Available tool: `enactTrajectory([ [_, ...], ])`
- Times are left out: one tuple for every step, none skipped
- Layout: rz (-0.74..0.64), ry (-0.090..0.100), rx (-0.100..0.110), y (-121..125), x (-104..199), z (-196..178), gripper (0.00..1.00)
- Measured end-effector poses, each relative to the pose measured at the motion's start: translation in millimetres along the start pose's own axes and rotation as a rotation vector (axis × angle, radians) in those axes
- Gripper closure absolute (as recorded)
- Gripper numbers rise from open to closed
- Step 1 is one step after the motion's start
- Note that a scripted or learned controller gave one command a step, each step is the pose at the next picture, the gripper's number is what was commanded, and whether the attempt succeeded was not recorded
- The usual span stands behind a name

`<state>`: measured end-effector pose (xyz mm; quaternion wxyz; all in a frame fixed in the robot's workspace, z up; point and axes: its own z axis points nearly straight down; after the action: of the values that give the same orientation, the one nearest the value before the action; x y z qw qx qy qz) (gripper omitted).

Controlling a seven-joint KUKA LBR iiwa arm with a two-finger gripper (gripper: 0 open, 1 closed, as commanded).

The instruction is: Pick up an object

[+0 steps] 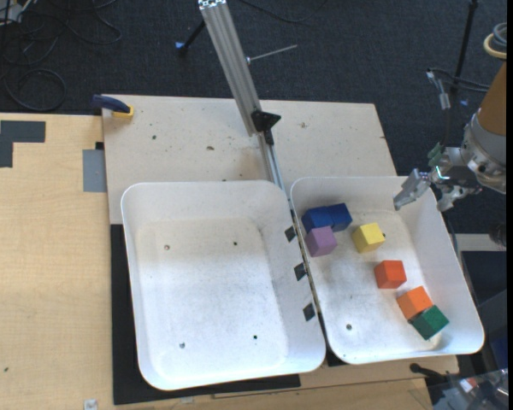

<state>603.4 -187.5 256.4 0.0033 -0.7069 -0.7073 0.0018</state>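
We note the left bin [205,289] holds no blocks, so every candidate sits in the right bin [449,254]. Against its left wall the blue block [327,216] and purple block [321,240] touch each other, which leaves little room for fingers there. Just right of them the yellow block [368,237] stands apart, as does the red block [390,273]; we judge these the easier targets. Nearer, the orange block [414,301] and green block [429,322] touch at the right wall. The pincer [427,186] hovers over the bin's far right rim, holding nothing; we cannot tell whether it is spread or pressed together.
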Motion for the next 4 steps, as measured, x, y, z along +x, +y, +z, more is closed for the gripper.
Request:
enactTrajectory([
  [-0.002,-0.002,-0.004,1,0,-3,0.0],
  [-0.001,0.0,0.002,5,3,61,0.0],
  [-0.001,0.001,0.002,3,6,126,0.0],
  [0.0,0.001,-0.006,5,7,165,0.0],
])
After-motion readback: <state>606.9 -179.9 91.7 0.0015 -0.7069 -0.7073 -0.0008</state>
